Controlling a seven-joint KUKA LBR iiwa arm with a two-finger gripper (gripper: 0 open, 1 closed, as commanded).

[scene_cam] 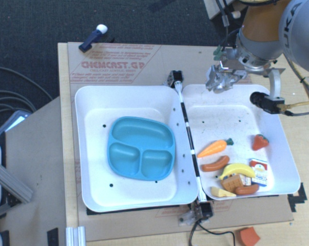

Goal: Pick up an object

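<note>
Gripper (219,81) sits above the far rim of the right bin (287,152); whether it is spread or pressed together, cannot tell; nothing seen held. Toy food lies in that bin's near half: carrot (213,148), sausage (215,164), banana (236,170), strawberry (260,142). Left bin (88,137) holds a blue divided plate (141,148).

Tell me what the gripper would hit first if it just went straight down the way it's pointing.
Probably bare bin floor. The gripper hangs over the far edge of the right-hand shallow white bin, and nothing lies beneath it; the toy orange carrot and other toy food sit nearer the camera. Depth is hard to judge from this slant.
</note>
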